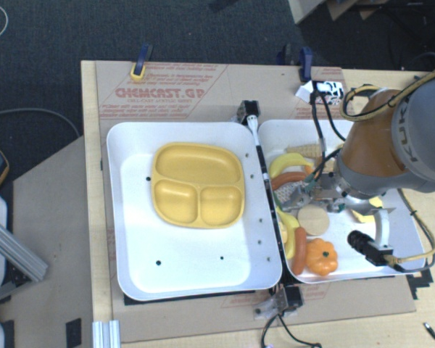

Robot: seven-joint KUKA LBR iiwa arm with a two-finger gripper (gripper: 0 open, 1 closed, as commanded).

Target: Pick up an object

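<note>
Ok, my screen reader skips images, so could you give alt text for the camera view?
A grey and orange robot arm reaches into the right bin over toy food, including a small pumpkin. The left bin holds a yellow divided plate.

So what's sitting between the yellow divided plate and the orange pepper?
In the camera view, the bare floor of the left bin, then the two bins' adjoining rims, lie between the yellow divided plate and the orange pepper, plus a carrot-like piece touching the pepper.

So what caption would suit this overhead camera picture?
Robot arm reaches into the right bin of toy food; a yellow divided plate lies in the left bin.
</note>
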